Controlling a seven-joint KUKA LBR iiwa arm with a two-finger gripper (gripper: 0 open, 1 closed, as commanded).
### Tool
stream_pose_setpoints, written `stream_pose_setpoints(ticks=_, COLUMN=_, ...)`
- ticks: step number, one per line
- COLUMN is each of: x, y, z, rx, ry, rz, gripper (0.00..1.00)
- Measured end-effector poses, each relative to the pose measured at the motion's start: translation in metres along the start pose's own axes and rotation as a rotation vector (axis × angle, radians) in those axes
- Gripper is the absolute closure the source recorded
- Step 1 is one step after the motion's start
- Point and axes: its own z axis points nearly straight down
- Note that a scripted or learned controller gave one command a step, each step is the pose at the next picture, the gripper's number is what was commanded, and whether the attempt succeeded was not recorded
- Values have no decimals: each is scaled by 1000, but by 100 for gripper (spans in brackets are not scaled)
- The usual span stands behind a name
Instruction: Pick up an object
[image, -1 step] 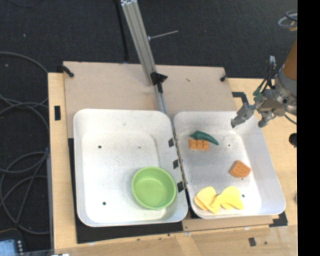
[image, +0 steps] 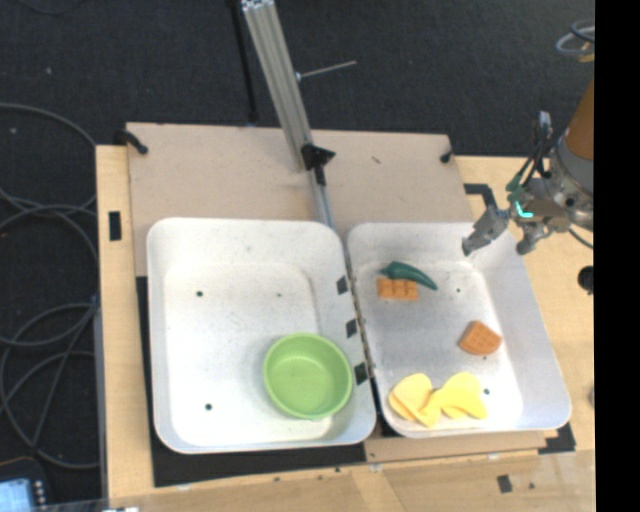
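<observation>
Two fingers on the gripper (image: 505, 236) were spread apart with nothing between them: one finger (image: 483, 231) angled down-left over the far right corner of the right bin (image: 520, 330), the other a shorter stub nearer the bench edge. Gripper sat above the bin's far rim, clear of everything inside it. Grey wrist and a sliver of the orange band were visible at the right, with cables running up from the wrist.

Right bin contents, going out from the gripper:
- green curved piece (image: 410, 273), far-middle of the bin, left of the gripper, well apart from it
- small orange block (image: 397, 290), touching or just beside the green piece on its near side
- orange wedge (image: 480, 339), right-centre, on its own
- yellow pieces (image: 438, 398), a cluster overlapping each other along the near wall

Left bin (image: 200, 300) held a green bowl (image: 307, 375), upright, in its near right corner, close to the divider between the bins.

Both bins sat side by side on a tan board (image: 230, 170) on the bench. A metal rail (image: 285, 85) ran from the top of frame down to the far end of the seam between the bins. Loose black cables (image: 40, 300) lay on the dark floor to the left.
</observation>
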Motion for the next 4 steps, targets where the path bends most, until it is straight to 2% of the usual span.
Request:
stream_pose_setpoints(ticks=1, x=-1, y=-10, z=57, rx=6, ry=-1, rz=4, gripper=0)
stream_pose_setpoints(ticks=3, x=-10, y=1, z=165, rx=5, ry=-1, rz=5, gripper=0)
stream_pose_setpoints(ticks=4, x=-11, y=2, z=151, rx=-3, ry=-1, rz=9, gripper=100)
